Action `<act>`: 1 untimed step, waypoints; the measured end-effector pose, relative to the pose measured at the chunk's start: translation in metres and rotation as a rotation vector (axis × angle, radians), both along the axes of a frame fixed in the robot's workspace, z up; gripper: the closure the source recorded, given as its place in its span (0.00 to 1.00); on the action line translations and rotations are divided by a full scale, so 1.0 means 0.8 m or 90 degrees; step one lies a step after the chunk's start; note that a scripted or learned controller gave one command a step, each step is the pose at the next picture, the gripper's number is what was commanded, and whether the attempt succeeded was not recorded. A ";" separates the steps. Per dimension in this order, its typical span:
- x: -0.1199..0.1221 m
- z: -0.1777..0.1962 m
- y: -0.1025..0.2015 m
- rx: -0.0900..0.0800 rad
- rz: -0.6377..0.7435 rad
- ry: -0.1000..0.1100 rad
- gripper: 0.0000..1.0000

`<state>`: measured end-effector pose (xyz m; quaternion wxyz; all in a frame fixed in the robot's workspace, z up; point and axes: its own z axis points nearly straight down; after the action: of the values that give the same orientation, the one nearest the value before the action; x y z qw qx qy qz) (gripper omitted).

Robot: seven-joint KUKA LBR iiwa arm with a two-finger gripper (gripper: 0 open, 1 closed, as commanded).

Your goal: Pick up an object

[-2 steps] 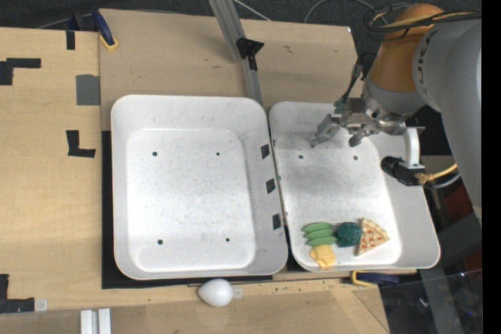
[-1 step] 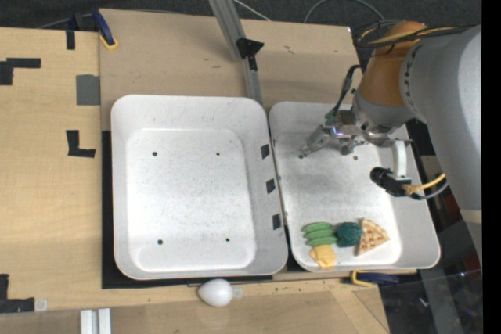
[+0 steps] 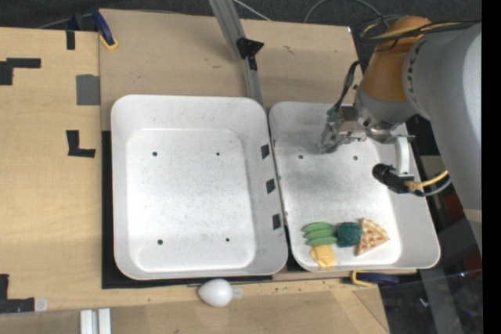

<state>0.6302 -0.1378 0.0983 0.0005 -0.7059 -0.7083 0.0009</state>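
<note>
Camera view: the gripper (image 3: 329, 143) is seen low over the far end of the right bin (image 3: 313, 176); how far it is parted cannot be told, and nothing is seen held. Toy foods, namely a pizza slice (image 3: 371, 236), green pods (image 3: 318, 231), a dark green piece (image 3: 347, 231) and a yellow piece (image 3: 322, 254), are clustered at the near end, well apart. One outlying piece should be centred under the wrist before descent.

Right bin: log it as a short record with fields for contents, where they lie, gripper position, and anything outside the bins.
bin: right bin, white, shallow
contents: green toy, dark green toy, yellow toy, pizza slice toy
location: clustered at the near edge
gripper: over the far part of the bin, apart from the toys
holding: nothing seen
outside bins: white egg-shaped object on the bench
</note>
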 end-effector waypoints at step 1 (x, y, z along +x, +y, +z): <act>0.002 0.065 -0.012 0.000 -0.001 -0.004 1.00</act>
<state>0.6321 -0.1472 0.1505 -0.0018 -0.7066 -0.7076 -0.0011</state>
